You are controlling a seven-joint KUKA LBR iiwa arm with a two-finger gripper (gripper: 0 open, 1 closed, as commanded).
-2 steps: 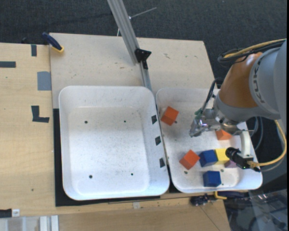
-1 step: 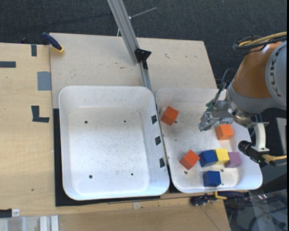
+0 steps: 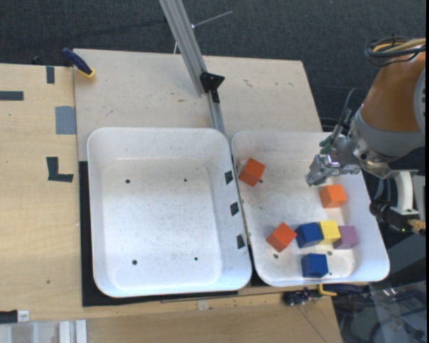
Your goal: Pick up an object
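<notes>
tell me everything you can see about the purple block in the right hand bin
The purple block is a small cube, pale violet, with a matte, solid-looking surface and no markings. It rests flat on the floor of the right bin, close to its right wall, turned slightly askew. Its left side meets the yellow block; whether they truly touch is unclear. The gripper hangs well above-left of it.

left white bin | blue-yellow clamp at bench corner | slanted metal rail
</notes>
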